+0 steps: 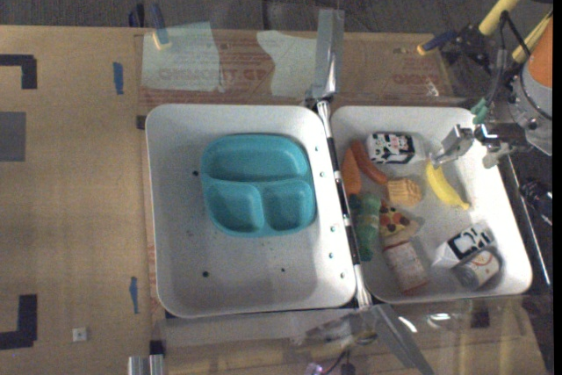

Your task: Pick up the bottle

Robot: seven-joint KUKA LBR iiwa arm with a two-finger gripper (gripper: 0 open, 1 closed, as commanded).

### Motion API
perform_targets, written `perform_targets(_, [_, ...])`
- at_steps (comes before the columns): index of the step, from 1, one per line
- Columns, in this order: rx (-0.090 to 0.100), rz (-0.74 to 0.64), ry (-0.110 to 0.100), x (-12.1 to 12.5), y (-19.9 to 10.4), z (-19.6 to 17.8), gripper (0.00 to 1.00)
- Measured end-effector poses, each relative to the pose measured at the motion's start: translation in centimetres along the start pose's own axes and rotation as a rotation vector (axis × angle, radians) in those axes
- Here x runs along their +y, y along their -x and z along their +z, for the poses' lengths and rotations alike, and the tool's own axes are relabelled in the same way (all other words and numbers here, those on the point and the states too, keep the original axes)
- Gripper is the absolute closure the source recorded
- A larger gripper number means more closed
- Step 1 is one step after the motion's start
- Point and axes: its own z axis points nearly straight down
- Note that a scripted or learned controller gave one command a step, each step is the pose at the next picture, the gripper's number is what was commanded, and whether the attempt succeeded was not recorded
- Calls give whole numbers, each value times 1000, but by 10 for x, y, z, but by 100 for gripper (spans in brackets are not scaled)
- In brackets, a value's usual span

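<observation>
Pincer [457, 145] is observed above the upper part of the right bin [518, 277], just above the banana [446, 186]; whether it is apart or together cannot be told, and nothing is seen held in it. The bottle [365, 227], green and lying on its side, is located below and to the left of the pincer, against the wall shared with the left bin [176, 277]. It is crowded by an orange item [351, 171] beyond its top and a printed packet [397, 222] beside it. The bottle is judged light, stiff and rather slippery, being apparently plastic. A hold across the body at mid-length is advised, though clearance beside the wall is judged tight. A teal tray [256, 184] is noted further left.
</observation>
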Motion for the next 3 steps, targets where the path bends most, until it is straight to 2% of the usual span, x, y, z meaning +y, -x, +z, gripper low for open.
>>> perform_targets(1, [1, 118, 12, -3, 9, 193, 0])
perform_targets(2, [3, 360, 18, -52, 25, 193, 0])
perform_targets(3, [-1, 450, 20, -53, -32, 193, 0])
